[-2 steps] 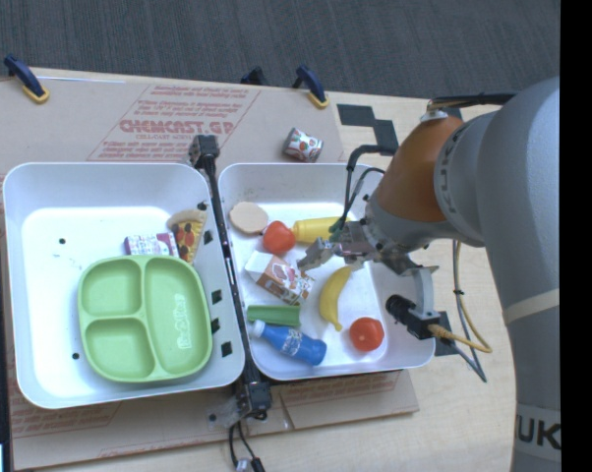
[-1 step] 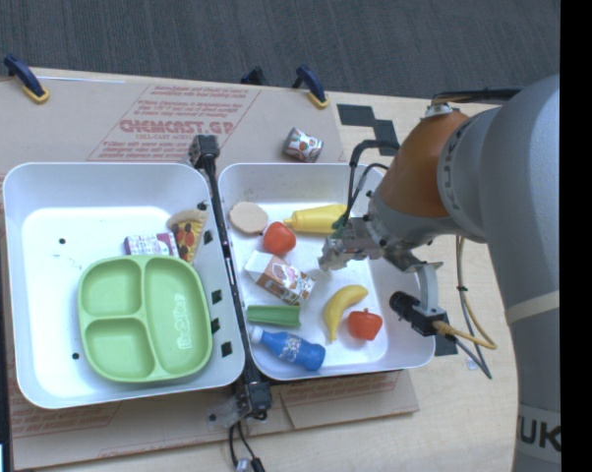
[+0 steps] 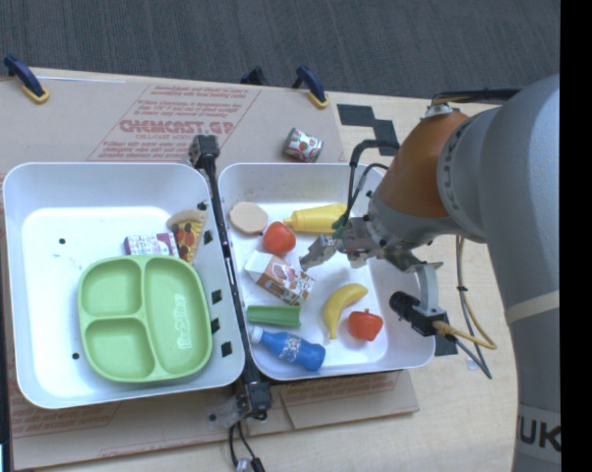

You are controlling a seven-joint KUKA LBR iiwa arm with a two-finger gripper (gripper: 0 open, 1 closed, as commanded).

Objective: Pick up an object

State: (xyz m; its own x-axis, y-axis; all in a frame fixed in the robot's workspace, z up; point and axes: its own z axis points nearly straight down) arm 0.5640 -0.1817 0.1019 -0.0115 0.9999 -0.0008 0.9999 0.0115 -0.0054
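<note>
My gripper (image 3: 337, 254) hangs over the middle of the right bin (image 3: 406, 354), open, with nothing between its fingers. Just left of it sit a red tomato (image 3: 279, 238) and a small printed carton (image 3: 279, 279). A yellow bottle (image 3: 319, 217) lies behind it, and a round tan biscuit (image 3: 248, 217) lies further left. Below the gripper lie a banana (image 3: 342, 305) and a red pepper (image 3: 365, 324). A green cucumber (image 3: 272, 315) and a blue bottle (image 3: 289, 349) rest near the bin's front wall.
The left bin (image 3: 21, 264) holds a green divided plate (image 3: 144, 316), a small packet (image 3: 149, 246) and an orange wedge-shaped pack (image 3: 187, 234). A small can (image 3: 303, 146) lies on the cardboard behind the right bin. Blue clamps (image 3: 311, 84) grip the board's far edge.
</note>
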